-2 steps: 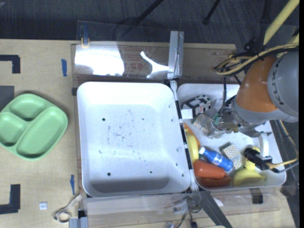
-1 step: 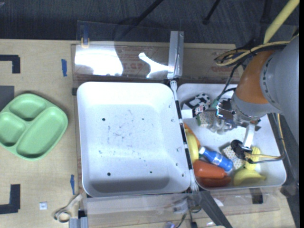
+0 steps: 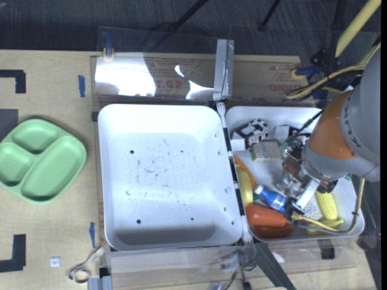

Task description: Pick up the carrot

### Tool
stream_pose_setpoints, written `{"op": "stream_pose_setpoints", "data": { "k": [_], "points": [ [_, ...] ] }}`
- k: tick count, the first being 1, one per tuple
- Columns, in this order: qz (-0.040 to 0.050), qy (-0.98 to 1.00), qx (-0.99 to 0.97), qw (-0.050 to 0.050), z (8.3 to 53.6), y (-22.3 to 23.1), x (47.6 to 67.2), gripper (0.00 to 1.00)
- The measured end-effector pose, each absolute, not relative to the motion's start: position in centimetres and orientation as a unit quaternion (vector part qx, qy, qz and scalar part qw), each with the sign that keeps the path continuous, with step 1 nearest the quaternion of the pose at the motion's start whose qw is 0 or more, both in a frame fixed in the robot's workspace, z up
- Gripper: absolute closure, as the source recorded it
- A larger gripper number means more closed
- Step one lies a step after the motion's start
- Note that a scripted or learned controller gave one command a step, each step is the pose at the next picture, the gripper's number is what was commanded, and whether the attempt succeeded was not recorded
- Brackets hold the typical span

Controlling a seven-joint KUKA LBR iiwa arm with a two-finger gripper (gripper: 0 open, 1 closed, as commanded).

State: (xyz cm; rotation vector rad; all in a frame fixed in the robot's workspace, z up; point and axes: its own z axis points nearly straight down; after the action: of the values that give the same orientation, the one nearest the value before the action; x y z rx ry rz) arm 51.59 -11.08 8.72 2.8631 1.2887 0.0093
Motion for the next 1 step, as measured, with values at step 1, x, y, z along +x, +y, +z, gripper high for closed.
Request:
{"op": "stream_pose_setpoints", "data": {
  "k": [1],
  "points": [
    [-0.0017,0.385,0.923,-0.001,17.84,-11.08,50.77,1.0]
  ]
}}
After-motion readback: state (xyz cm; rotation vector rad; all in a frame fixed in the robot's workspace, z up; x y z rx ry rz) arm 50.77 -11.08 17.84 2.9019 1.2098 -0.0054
